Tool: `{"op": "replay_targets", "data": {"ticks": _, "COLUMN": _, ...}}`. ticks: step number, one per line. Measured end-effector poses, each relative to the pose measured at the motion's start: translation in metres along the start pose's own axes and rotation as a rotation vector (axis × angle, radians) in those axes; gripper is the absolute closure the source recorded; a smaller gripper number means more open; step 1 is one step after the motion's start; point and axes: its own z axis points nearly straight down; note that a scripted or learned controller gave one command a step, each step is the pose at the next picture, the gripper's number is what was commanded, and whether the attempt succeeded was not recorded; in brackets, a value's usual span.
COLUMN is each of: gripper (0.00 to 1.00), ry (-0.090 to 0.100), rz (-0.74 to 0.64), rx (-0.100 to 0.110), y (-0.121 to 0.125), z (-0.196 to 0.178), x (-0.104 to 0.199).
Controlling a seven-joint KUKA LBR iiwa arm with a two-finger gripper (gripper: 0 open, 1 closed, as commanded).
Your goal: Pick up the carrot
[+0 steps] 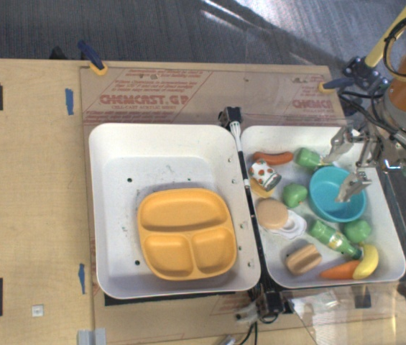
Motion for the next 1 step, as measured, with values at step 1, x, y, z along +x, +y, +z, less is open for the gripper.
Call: {"op": "replay_targets", "data": {"ticks": 1, "gripper": 0.0, "ry": 0.006, "rz": -0.127, "rx": -0.008, "y": 0.1046, "z": 0.0521, "x": 0.0713}}
